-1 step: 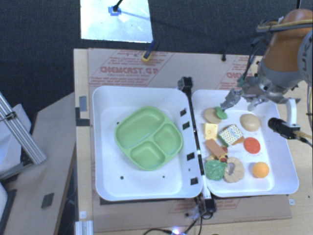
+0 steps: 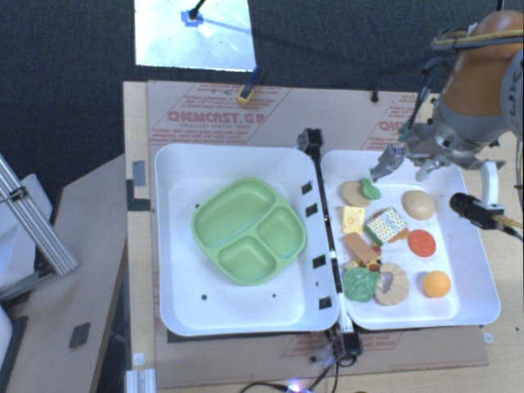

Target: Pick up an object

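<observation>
**Readable text: board under bins**

Red print "CHEMCAST GP" on the brown board (image 2: 217,113) behind the left bin (image 2: 176,219); same red lettering apparently repeats upside-down near the right bin (image 2: 483,301), too blurred to confirm; smaller lines illegible.

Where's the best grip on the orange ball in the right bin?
Straight down over the orange ball, fingers across its widest part. It is round, so any angle should work; it sits apart from the red disc and the bin's wall, so there's probably finger room.
</observation>
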You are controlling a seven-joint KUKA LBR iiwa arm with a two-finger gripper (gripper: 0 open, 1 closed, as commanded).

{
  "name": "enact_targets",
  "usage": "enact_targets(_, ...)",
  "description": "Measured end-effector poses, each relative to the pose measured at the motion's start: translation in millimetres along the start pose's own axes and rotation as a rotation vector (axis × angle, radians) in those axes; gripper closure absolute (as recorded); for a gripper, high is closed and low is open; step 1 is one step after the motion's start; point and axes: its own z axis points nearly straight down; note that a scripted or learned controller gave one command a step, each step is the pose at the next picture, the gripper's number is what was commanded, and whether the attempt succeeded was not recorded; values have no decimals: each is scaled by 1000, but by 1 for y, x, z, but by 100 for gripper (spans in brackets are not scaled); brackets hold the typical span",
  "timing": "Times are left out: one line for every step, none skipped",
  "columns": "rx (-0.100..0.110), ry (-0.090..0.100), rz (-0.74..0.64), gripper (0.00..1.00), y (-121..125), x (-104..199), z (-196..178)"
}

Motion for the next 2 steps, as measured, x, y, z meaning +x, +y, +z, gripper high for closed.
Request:
enact_targets(0, 0, 1, 0, 2, 3, 40)
enact_targets(1, 0, -2, 0, 9, 10, 87)
